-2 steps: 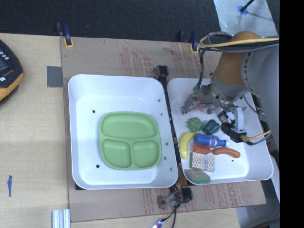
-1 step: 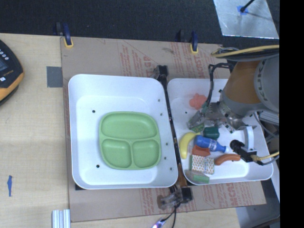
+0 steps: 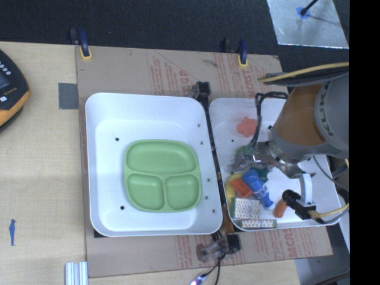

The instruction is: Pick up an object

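Grey arm (image 3: 309, 123) with its orange band looming largest, reaching in from the right over the right bin (image 3: 225, 114), wrist low above a huddle of small things. Pincer (image 3: 256, 159) buried in that wrist's shadow, released or clenched impossible to tell; blue bottle-like object (image 3: 257, 184) just below it toward the near rim, long axis slanting down and to the right, orange block (image 3: 240, 186) touching its left side. Pink piece (image 3: 247, 126) apart toward the far rim; green divided plate (image 3: 162, 175) alone in the left bin (image 3: 101, 117)

Arm (image 3: 314, 123): cut off at the 3 o'clock edge; covers much of right bin (image 3: 228, 114). Gripper: fingers hidden among clutter. Yellow-black device (image 3: 10, 94): cropped at 9 o'clock edge.
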### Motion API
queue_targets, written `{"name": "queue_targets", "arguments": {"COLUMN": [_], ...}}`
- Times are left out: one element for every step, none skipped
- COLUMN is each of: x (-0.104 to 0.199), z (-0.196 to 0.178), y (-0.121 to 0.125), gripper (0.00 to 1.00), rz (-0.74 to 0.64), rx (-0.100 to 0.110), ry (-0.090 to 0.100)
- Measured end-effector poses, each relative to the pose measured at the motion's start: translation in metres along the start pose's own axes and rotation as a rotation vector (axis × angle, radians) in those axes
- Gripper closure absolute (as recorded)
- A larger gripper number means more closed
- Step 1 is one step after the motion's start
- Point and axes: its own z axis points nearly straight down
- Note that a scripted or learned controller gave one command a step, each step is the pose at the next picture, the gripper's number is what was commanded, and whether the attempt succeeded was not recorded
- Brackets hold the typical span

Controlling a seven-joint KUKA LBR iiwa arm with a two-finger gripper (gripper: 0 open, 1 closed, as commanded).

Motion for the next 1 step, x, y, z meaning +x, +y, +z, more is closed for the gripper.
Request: {"name": "queue_targets", "arguments": {"x": [-0.0358], "z": [-0.0005], "y": [0.0621], "gripper": [0.00], "rz": [0.000], "rx": [0.000], "ry": [0.000]}}
